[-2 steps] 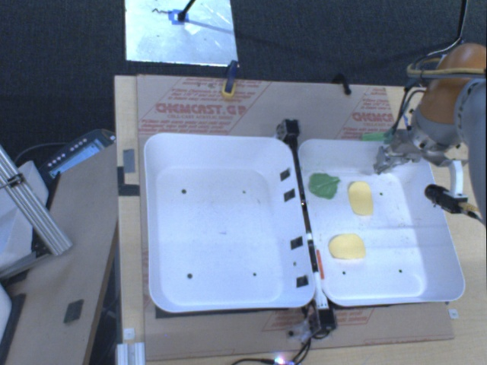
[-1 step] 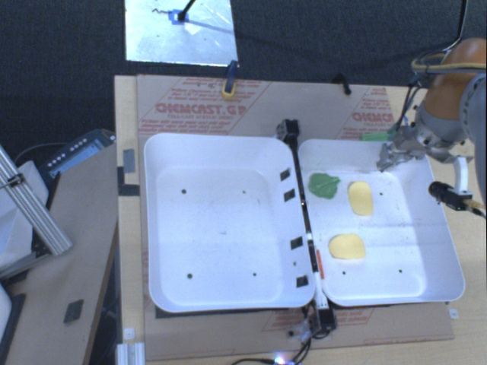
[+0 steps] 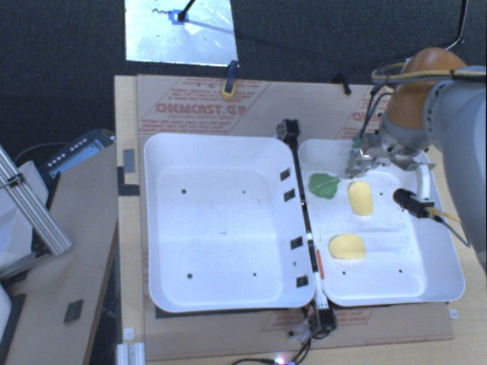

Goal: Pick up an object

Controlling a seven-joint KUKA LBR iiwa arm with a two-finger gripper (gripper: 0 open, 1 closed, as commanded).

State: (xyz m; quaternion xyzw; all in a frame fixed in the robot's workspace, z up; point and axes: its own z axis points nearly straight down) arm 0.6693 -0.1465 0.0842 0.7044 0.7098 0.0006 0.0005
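Three small things lie in the right bin [image 3: 437, 268]. A flat green piece [image 3: 325, 185] rests near the bin's left wall. Just right of it sits a yellow oval lump [image 3: 361, 198], standing lengthwise. A second yellow lump [image 3: 347, 246] lies closer to the front, on its side. My gripper [image 3: 357, 164] hangs low over the back of the right bin, just above and behind the upper yellow lump and to the right of the green piece. Nothing shows in its grasp.
The left bin [image 3: 221, 226] stands beside the right one, with black clips along the shared divider [image 3: 300, 211]. The grey arm [image 3: 449, 120] comes in from the right over the right bin's back corner. A shiny square plate [image 3: 180, 21] lies behind the bench.
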